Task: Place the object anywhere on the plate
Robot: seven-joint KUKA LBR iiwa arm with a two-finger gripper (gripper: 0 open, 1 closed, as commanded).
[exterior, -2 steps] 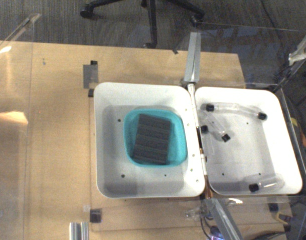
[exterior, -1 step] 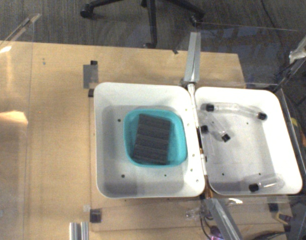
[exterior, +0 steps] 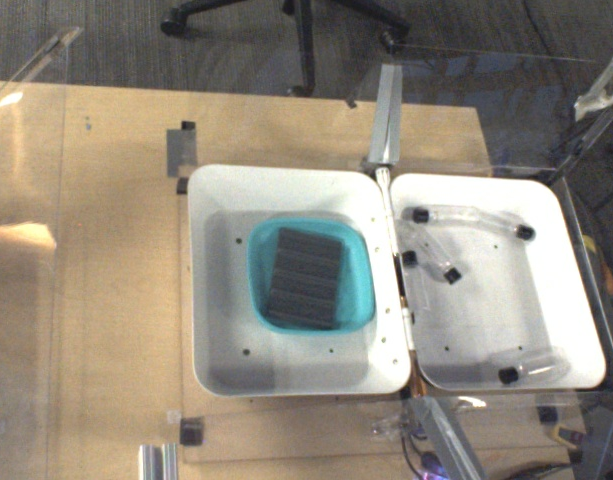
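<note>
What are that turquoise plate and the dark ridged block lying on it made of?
The turquoise square plate looks like smooth moulded plastic: even colour, rounded rim, soft sheen. The dark grey ridged block looks matte, perhaps foam or rubber; it reflects nothing, and its grooves look soft-edged. Neither is certain from here.

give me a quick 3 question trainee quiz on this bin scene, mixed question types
1. True or false: the dark ridged block lies on the teal plate.
2. Which bin holds the plate? A) the left bin B) the right bin C) neither
3. Fill in: judged by how things lie now, the task looks ____ (done / not started).

Key
1. True. The block rests inside the plate's rim.
2. A. The plate sits in the left bin; the right bin holds some small black pieces and clear plastic bits.
3. Done, as far as this view tells.
</note>
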